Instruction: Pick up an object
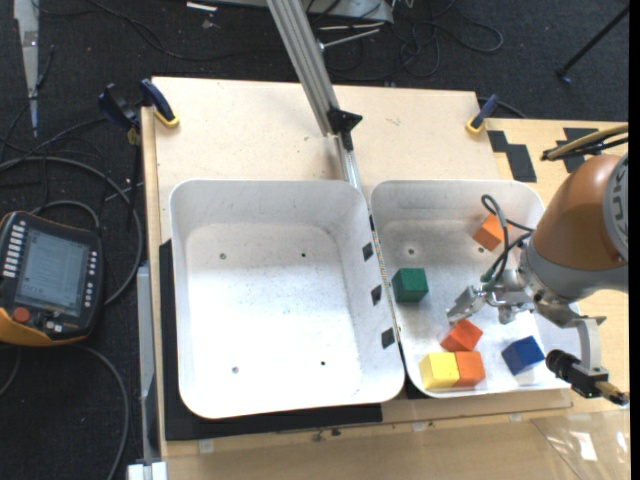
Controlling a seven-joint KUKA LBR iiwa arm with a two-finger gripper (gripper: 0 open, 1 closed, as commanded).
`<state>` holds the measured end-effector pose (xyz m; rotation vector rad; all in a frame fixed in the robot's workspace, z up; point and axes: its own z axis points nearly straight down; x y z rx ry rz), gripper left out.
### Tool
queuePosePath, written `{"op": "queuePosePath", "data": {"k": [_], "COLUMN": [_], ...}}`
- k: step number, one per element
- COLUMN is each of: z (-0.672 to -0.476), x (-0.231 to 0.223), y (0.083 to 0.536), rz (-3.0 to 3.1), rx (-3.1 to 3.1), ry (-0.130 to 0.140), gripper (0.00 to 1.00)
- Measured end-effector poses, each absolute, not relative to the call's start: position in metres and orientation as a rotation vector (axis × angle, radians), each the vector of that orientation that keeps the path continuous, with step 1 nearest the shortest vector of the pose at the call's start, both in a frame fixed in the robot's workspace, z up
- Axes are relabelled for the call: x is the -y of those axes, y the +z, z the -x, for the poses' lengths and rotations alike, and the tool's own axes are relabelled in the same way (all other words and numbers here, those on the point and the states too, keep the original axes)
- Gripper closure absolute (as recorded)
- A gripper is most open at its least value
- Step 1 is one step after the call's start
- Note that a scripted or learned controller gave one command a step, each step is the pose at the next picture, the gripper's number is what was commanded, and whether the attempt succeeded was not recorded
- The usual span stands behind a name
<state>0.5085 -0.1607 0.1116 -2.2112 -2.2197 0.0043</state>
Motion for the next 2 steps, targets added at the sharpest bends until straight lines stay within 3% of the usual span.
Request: {"op": "queuePosePath", "data": {"k": [1, 2], "z": [-0.49, -0.532], "x": [0.11, 0.149], "y": [0.095, 0.184], "rz": [2.218, 2.228], "rx": [2.228, 2.231], "ry": [-0.002, -0.006], "gripper": [0.0, 0.0]}}
